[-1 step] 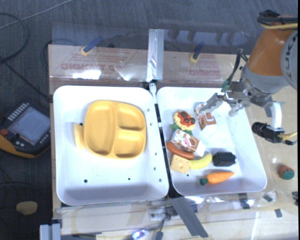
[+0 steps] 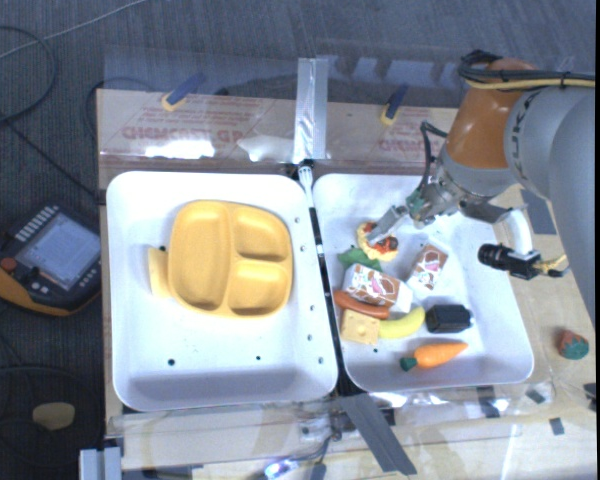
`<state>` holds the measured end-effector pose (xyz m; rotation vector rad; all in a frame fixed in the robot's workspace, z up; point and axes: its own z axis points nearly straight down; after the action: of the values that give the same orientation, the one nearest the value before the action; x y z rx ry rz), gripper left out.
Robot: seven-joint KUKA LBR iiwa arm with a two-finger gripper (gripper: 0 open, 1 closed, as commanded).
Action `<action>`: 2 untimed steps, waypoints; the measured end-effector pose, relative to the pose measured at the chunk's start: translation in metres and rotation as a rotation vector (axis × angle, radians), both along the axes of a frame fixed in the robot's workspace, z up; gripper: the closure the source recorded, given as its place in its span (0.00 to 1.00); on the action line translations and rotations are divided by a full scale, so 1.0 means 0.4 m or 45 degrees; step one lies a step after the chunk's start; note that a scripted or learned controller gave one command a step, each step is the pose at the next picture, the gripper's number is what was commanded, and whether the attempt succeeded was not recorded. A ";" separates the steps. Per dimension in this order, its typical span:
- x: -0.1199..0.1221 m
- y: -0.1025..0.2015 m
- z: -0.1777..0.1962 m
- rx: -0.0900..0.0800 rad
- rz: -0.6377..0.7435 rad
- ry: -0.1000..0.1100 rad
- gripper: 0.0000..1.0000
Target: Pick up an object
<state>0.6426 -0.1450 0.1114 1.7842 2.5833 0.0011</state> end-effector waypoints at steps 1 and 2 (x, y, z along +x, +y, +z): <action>-0.049 0.102 -0.049 0.001 -0.291 -0.015 0.00; -0.048 0.104 -0.026 0.004 -0.290 -0.016 1.00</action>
<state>0.6235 -0.1033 0.1010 2.0607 2.3572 0.0157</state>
